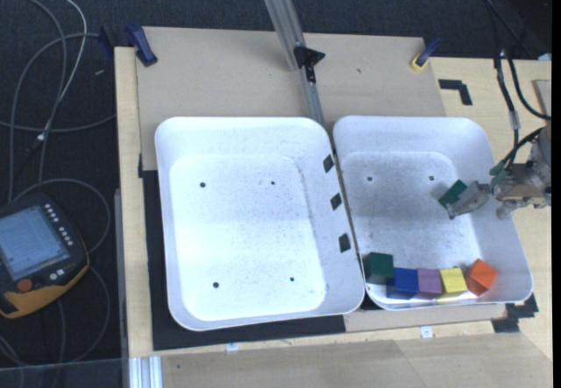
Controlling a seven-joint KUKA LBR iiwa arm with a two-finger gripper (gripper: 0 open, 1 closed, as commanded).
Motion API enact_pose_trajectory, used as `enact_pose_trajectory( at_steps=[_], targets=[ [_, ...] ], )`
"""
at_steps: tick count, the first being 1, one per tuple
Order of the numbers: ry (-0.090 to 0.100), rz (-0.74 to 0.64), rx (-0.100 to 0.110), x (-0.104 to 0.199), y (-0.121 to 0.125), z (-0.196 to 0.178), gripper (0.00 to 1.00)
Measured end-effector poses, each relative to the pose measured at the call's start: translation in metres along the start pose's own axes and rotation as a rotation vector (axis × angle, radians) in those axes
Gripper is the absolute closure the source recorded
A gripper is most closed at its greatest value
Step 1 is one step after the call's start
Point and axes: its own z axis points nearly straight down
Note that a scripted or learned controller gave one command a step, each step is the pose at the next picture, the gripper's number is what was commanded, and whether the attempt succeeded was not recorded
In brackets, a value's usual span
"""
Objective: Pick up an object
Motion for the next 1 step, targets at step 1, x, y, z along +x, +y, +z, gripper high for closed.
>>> enact_pose_trajectory(
  at_steps=[1],
  targets=[
    [-0.008, -0.001, -0.008, -0.0184, 0.0752, 0.1008, 0.0]
  ],
)
